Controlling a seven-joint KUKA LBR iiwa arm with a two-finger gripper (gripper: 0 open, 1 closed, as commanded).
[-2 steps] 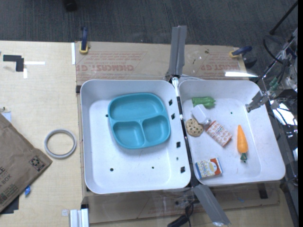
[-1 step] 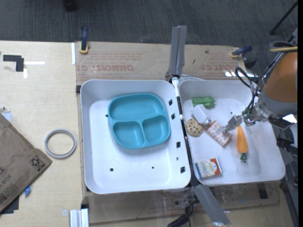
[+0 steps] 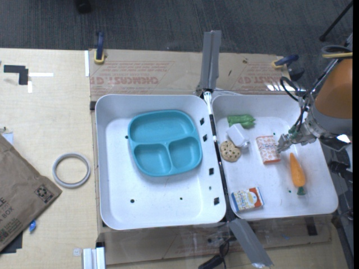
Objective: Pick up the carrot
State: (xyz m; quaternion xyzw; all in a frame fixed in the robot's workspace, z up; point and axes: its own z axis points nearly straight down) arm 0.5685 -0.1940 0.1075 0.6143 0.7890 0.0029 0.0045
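Tapered orange carrot [image 3: 297, 172], green tip, lying in right bin [image 3: 325, 209].

Grey arm [image 3: 328, 114] with an orange band — black cables looping beside it — small metallic hand [image 3: 285, 142].

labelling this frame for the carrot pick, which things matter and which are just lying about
For the job:
carrot, in the right bin
tool, just up and left of the carrot

Lying about:
blue tray in the left bin
cookie
green toy
red-and-white packet
small carton
tape ring
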